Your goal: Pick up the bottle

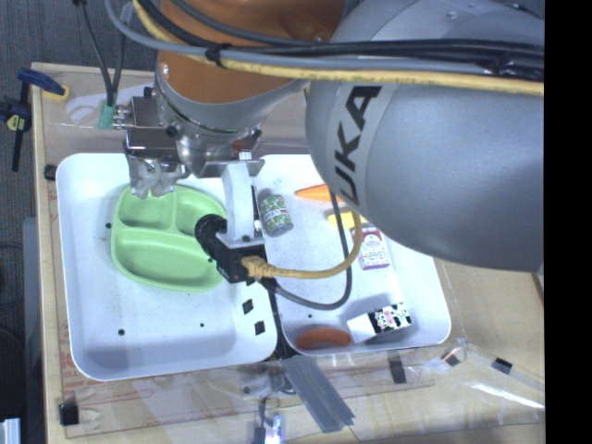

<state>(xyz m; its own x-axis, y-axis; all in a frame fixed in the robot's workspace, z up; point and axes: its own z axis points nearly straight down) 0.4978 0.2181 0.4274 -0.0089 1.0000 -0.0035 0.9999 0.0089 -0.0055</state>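
A small bottle (pixel 273 213) with a green label and a grey cap lies at the left side of the right bin (pixel 433 314), close to the divider. A white bottle (pixel 372 248) with a red label lies further right, partly under the arm. My gripper (pixel 153 179) hangs over the left bin (pixel 92 322), above the far corner of a green divided tray (pixel 162 248). It stands well to the left of both bottles, and I see nothing in it. The big grey arm hides the upper right of the view.
An orange piece (pixel 314 192) and a yellow piece (pixel 340 218) lie near the far side of the right bin. A brown oval item (pixel 324 338) and a small patterned box (pixel 388 319) sit at its near edge. A black cable fitting (pixel 217 243) hangs over the divider.
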